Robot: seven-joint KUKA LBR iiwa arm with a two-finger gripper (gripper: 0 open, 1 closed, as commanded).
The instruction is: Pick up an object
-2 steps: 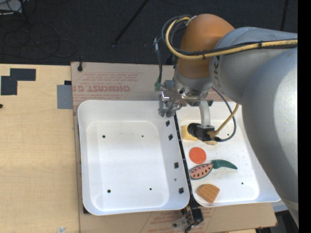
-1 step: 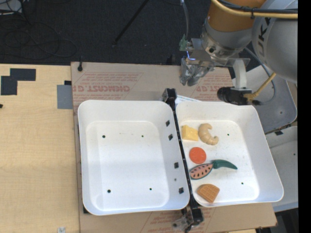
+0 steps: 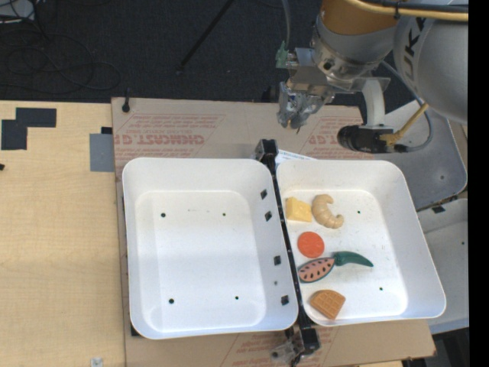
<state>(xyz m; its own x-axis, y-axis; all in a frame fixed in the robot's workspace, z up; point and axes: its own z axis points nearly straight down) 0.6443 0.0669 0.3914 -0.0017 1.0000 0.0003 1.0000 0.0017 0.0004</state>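
So the right bin (image 3: 397, 228) has 6 little toy food bits, all bunched near its left wall. Yellow cheese wedge (image 3: 299, 210) at the top, with a tan croissant (image 3: 327, 211) curled just beside it. Below those, a flat red-orange disc (image 3: 310, 244), then a watermelon slice (image 3: 315, 269) touching a dark green chili pepper (image 3: 351, 260). A brown waffle-ish cracker (image 3: 328, 304) lies at the near edge.

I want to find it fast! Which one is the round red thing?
Look in the right white bin, near its left wall. The red disc lies below the yellow wedge and above the slice with seeds. It alone is round and plain red-orange.
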